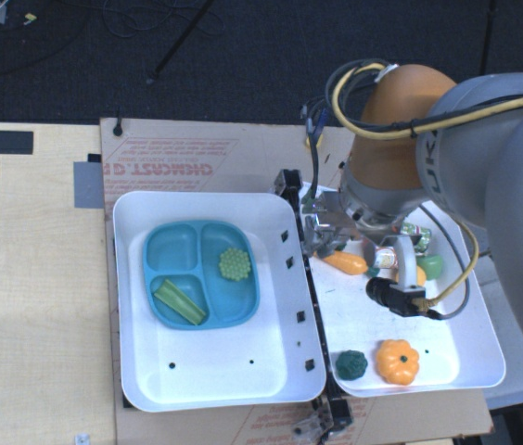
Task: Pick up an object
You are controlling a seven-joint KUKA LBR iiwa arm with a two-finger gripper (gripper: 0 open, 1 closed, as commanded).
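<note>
- Cardboard (178,160) with red print lies under both bins, far to the left of my gripper.
- The left bin (132,341) is well to my left, and it holds a blue divided plate (173,248).
- A long green pod (178,301) lies in the plate's lower compartment, the item farthest from me.
- A round, bumpy green piece (235,263) sits in the plate's upper right compartment, across the bin wall from me.
- My gripper (322,228) hangs at the left edge of the right bin (447,341), just inside the wall between the two bins. I cannot tell whether my grip is slack or closed, and I see nothing held in it.
- An orange carrot-shaped piece (346,263) lies just below and to the right of me, close by. I cannot tell whether it touches me.
- A dark green clump (351,364) sits well below me near the bin's front wall.
- An orange pumpkin (397,361) rests just beside that clump on its right.
- A pale green item (431,267) lies further right, past my wrist.
</note>
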